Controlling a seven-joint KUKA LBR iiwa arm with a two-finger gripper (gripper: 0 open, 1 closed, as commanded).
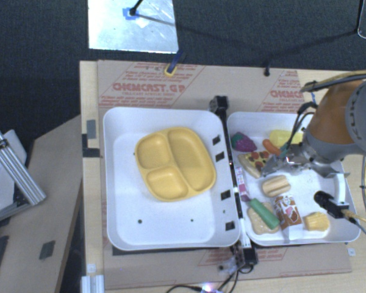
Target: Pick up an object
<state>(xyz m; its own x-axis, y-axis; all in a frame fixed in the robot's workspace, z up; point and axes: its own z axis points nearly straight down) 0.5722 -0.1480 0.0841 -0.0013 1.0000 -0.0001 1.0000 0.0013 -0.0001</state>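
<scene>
A tan bench (61,163) stands on dark carpet (36,29), and a brown sheet printed with red letters (149,84) lies under two white bins. A shiny square plate (133,16) rests on the carpet beyond the bench, and a metal frame (9,170) shows at the left edge.

The left bin (119,224) holds a yellow divided tray (174,162), set at a slant with its long axis running from far left to near right. The right bin (335,234) holds the small things: a purple piece (244,143) at the far left, a yellow piece (282,137) and an orange-red piece (270,146) beside it, a pizza slice (257,161), a bun (276,185) lying roughly left to right in the middle, a green piece (262,215) and a red-and-white packet (287,211) side by side pointing near to far, and a yellow block (317,222) at the near right.

The arm (348,118) reaches in from the right, its orange band over the far right part of the right bin. The gripper (291,159) is low over that bin, just right of the pizza slice and just beyond the bun. Whether it is open, closed or gripping anything cannot be told. A black part (329,203) juts out nearer, over the bin's right side.
</scene>
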